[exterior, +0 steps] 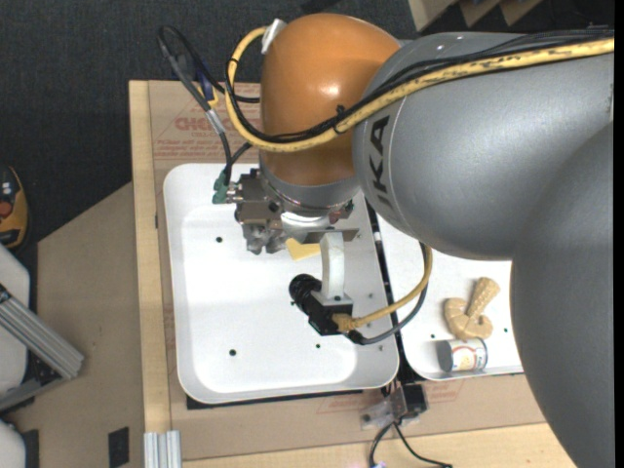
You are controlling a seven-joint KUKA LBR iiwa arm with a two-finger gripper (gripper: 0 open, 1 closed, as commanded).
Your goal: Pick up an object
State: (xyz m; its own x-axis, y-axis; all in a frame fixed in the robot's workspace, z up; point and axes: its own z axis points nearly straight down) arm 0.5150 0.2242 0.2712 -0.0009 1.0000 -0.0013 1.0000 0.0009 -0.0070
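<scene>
below the claw (261, 234) lies the left white bin (234, 339) on a cardboard-topped bench (151, 261); dark carpet (78, 66) lies beyond. whether the claw is clenched cannot be told.

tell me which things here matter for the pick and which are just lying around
For the job:
- gripper, low over the left bin
- yellow piece just beside it
- tan, knobby object in the right bin
- small can in the right bin

Lying about:
- cardboard sheet under the bins
- loose plug at the front edge
</scene>
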